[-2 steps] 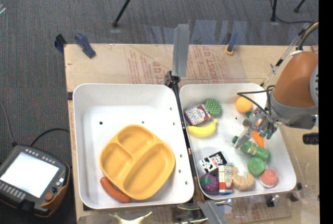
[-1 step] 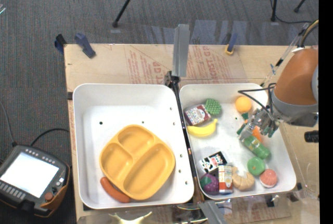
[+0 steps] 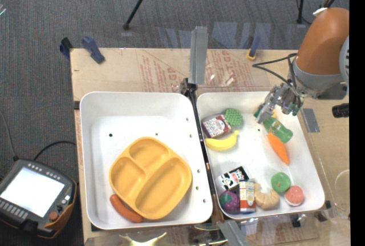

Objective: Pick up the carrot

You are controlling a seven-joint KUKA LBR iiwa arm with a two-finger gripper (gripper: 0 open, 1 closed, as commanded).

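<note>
Robot gripper [image 3: 278, 103] hovered over the right white plastic bin [image 3: 312, 156], just above the orange plastic toy carrot's [image 3: 279, 148] green top.

Its fingers looked parted and empty, though blurred; closing there might pinch only the leafy end, letting the carrot swing or slip.

No legible txt; red print on bench board [image 3: 165, 71] unreadable

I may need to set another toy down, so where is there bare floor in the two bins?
Left bin: bare along its far wall and left side, around the yellow divided plate. Right bin: one open patch in the middle, between the banana, the carrot and the near row of toys. Its near edge is crowded, and the gripper hangs over its far right corner.
</note>
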